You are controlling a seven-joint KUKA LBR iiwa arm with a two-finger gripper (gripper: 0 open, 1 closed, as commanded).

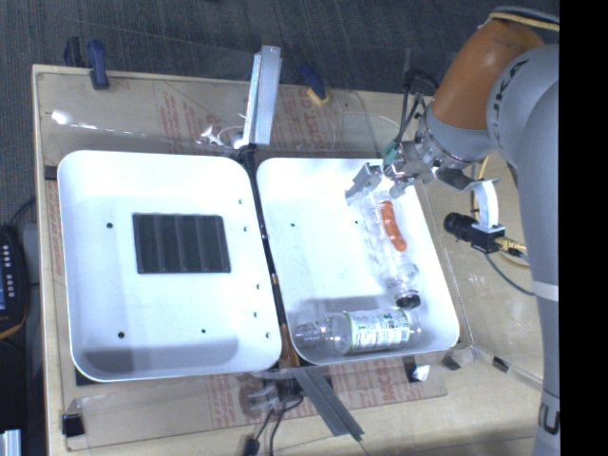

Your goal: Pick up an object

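bottles are what the right bin (285,255) holds, two of them, both of clear plastic. one clear bottle with an orange piece inside (391,238) lies along the bin's right side, running from just under the gripper down toward the near right corner, with its dark cap at the lower end. the other, a clear bottle with a printed label (356,332), lies on its side along the near wall of the same bin, its length set across the bin. the two lie near each other at the near right corner, and whether they touch cannot be told.

the gripper (372,184) hangs over the far right part of the right bin, at the upper end of the bottle with the orange piece. its pale metal fingers point left and down toward the bin floor. whether they are spread or closed cannot be told from this slant, and no object shows clearly between them. behind it the grey arm with its orange band (475,65) reaches in from the right.

the left bin (95,198) sits just beside the right one, their rims meeting along the middle. on its floor lies a dark ribbed rectangular pad (180,243), flat, toward the far left part of the bin.
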